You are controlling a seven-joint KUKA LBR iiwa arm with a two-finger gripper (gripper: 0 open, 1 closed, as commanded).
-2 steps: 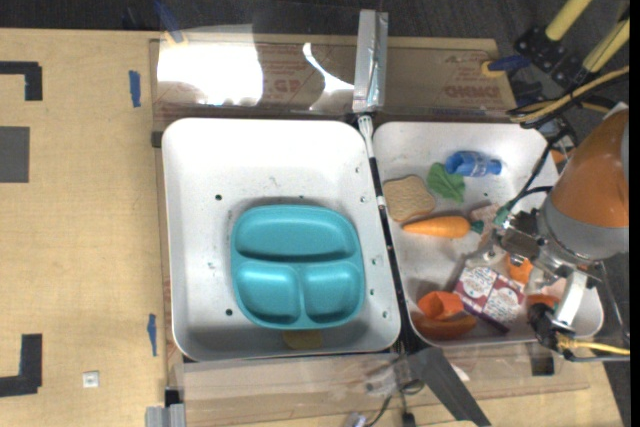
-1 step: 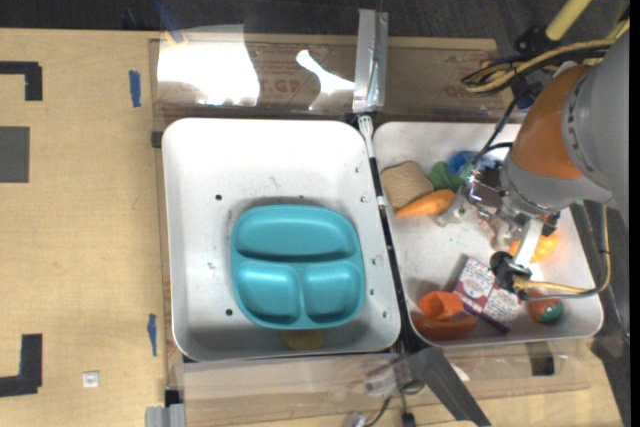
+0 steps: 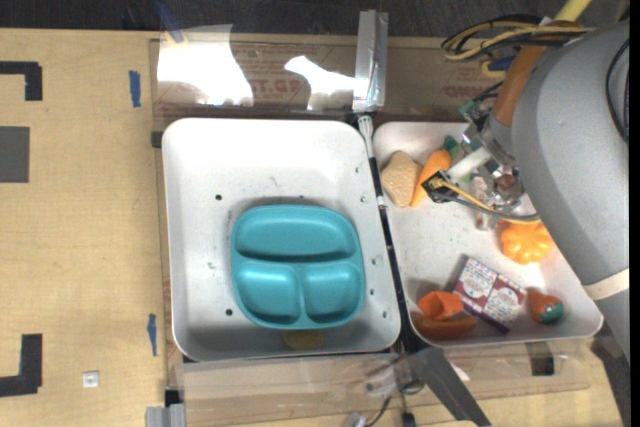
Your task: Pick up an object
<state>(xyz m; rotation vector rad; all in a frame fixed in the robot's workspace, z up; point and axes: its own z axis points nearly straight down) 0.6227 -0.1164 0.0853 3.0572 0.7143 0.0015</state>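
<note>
claw: claw low in the right bin's upper part, just beside the orange carrot-shaped toy; can't tell if it grips anything (metal parts blur together)
arm: grey arm covers the right bin's right side
worktop: worktop bears both bins
left bin: left bin holds a teal divided tray
right bin: right bin holds a tan bread-like piece by its left wall, an orange fruit toy, a printed box near the front, an orange cup-like piece touching the box
</note>
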